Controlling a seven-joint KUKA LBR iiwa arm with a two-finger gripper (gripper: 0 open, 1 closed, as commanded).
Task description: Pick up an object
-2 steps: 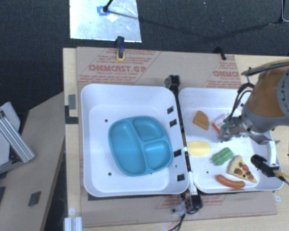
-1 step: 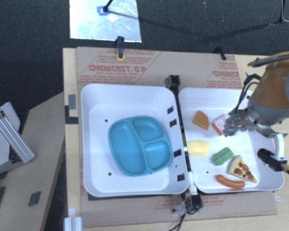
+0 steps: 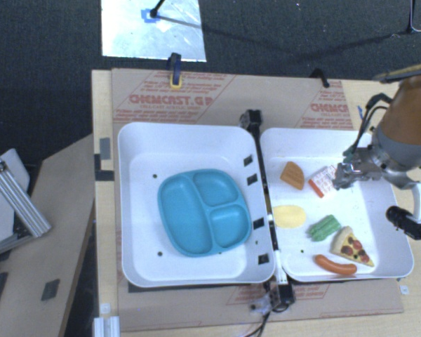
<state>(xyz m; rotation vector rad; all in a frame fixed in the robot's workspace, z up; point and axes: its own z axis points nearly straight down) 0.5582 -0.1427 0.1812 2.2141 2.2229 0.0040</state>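
The right bin [image 3: 386, 209] holds several toy foods. An orange bread piece [image 3: 292, 175] lies at its upper left, with a red and white packet [image 3: 322, 182] just to its right. Below them are a yellow lemon-like piece [image 3: 289, 216], a green vegetable [image 3: 324, 227], a pizza slice [image 3: 352, 246] and a sausage [image 3: 335, 265]. My gripper [image 3: 345, 175] reaches in from the right and sits low at the packet's right edge, touching or nearly touching it. Nothing visibly hangs from the gripper.
The left bin [image 3: 144, 153] carries a blue divided plate [image 3: 202, 210]. A black hinge strip [image 3: 261, 188] runs between the bins. The grey arm with its orange band [image 3: 407, 118] overhangs the right bin's far right side. A clamp [image 3: 175, 71] stands at the back.
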